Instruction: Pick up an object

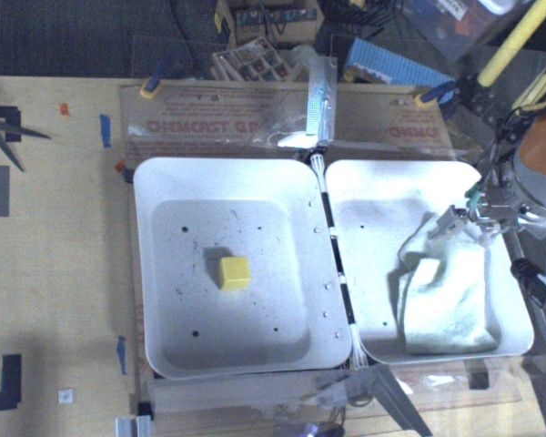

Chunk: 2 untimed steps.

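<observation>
A white cloth (446,299) lies in the right bin (373,198). Its upper corner is drawn up in a peak to the fingertips of my gripper (455,217), which reaches in from the right and is shut on that corner. The raised cloth throws a dark shadow on its left side, and a pale yellowish patch (428,271) shows on its surface. A small yellow block (235,272) sits alone near the middle of the left bin (164,189), far from the gripper.
A low ridge (332,244) separates the two bins. Behind them lie clear plastic sheeting (218,126) and clamps. The wooden bench (55,244) spreads out to the left. The arm's wrist (537,180) hangs over the right bin's right rim.
</observation>
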Each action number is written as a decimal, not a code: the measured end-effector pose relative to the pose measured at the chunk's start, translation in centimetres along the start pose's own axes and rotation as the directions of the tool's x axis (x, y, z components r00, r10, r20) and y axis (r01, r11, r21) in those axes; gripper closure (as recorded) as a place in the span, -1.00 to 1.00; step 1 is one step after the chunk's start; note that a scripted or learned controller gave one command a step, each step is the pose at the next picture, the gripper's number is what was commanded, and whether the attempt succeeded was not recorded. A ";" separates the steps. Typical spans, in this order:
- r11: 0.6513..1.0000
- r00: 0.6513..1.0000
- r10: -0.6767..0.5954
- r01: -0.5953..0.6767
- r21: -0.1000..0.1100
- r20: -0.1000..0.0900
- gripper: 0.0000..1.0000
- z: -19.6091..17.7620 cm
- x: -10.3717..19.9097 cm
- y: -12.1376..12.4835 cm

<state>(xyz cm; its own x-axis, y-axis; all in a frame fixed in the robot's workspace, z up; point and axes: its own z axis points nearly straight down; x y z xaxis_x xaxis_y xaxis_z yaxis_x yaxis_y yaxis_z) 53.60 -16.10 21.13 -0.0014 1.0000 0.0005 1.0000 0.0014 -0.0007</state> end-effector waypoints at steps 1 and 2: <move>1.000 1.000 0.002 -0.002 -0.003 0.001 1.00 -1.0 -0.1 0.1; 1.000 1.000 0.004 -0.004 -0.007 0.003 1.00 -2.1 -0.3 0.1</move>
<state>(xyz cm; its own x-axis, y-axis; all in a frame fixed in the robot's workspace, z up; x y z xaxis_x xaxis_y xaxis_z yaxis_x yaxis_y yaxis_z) 53.73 -16.39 23.22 0.0028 1.0000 -0.0024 1.0000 -0.0028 0.0068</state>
